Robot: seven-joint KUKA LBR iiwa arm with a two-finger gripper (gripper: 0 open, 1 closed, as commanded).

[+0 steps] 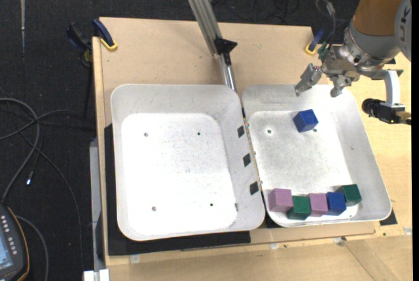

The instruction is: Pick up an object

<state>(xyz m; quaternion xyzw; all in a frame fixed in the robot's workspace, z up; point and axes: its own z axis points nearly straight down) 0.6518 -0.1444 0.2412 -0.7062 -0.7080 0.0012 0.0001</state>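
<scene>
Left bin [131,109], well left of the lone blue cube [305,120]: bare white floor. Right bin [370,162] carries that blue cube on its floor, toward the far wall, sitting apart and unobstructed. Nearer the camera than the blue cube, along the right bin's front wall: a tight row of blocks [315,202], two pink, two green, one blue, touching one another, probably slid together against the wall, so harder to grasp singly. Claw [321,84] hangs just beyond and slightly right of the blue cube, fingers spread, nothing between them. Judged: poised above the isolated cube as easiest pick; descent not yet made. Worktop [163,50] beneath is tan board.
</scene>
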